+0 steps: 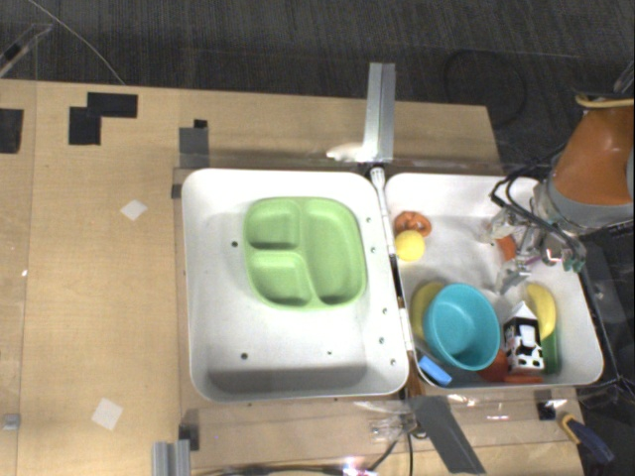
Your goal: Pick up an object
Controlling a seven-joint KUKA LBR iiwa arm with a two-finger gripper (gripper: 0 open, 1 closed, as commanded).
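My gripper (pixel 518 254) hangs over the right side of the right bin (pixel 451 198), under the orange wrist band. A small orange bit (pixel 506 247) shows right at the gripper; I cannot tell whether it is an object or part of the tool. Just below the gripper lies a yellow banana (pixel 542 307). A teal bowl (pixel 462 325) stands in the bin's front middle, resting on a yellow piece (pixel 425 301). A black-and-white cow toy (pixel 524 343) sits beside the bowl. A yellow ball (pixel 409 247) and an orange toy (pixel 414 224) lie near the bin's left wall.
The left bin (pixel 213 296) holds a green divided plate (pixel 303 251). A blue piece (pixel 434 370) and a red piece (pixel 501 370) lie at the right bin's front edge. A metal post (pixel 381 107) rises behind the divider between the bins.
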